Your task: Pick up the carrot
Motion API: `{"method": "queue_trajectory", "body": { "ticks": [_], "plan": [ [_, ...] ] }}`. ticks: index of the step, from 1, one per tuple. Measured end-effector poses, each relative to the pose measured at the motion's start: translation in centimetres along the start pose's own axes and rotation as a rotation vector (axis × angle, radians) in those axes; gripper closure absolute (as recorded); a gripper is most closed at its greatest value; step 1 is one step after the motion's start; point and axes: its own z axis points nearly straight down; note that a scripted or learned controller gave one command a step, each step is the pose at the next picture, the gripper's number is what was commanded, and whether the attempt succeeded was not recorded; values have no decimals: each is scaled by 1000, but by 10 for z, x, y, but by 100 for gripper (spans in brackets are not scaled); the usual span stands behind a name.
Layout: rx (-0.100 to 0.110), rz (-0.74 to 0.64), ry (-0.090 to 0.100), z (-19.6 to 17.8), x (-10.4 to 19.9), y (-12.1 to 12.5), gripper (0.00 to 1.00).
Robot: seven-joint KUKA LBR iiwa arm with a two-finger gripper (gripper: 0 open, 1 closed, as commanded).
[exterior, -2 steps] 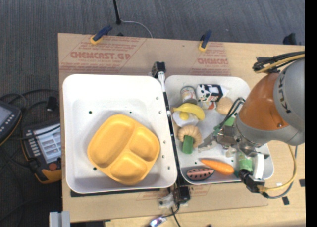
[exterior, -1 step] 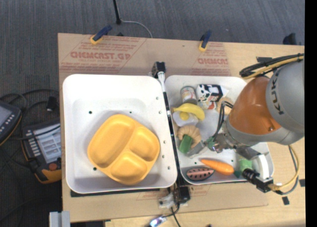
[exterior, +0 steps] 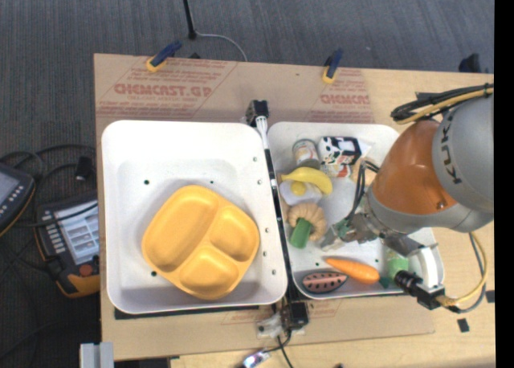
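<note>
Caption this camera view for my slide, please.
Arm hangs over the right bin, carrot lying near its front edge; yellow tray in the left bin.

Robotics lab, clamped bench board (exterior: 201,89), arm (exterior: 438,173), cabled electronics (exterior: 68,234)

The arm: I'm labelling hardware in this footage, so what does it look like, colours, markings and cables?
The arm is a thick, rounded grey body with a broad orange band above the wrist and dark "KU" lettering on the grey shell. Black and yellow cables run along its top and loop beside it at lower right. The gripper end is dark metal with green details.
</note>
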Motion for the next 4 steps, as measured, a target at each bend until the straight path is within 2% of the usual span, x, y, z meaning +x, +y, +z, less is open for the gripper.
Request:
{"method": "queue_trajectory", "body": {
  "ticks": [1,2,3,4],
  "plan": [
    [15,353,4,-86,63,25,100],
    [15,354,4,-86,63,25,0],
    [17,320,6,-29,12,-3,0],
    [13,470,8,10,9,-2,0]
  ]
}}
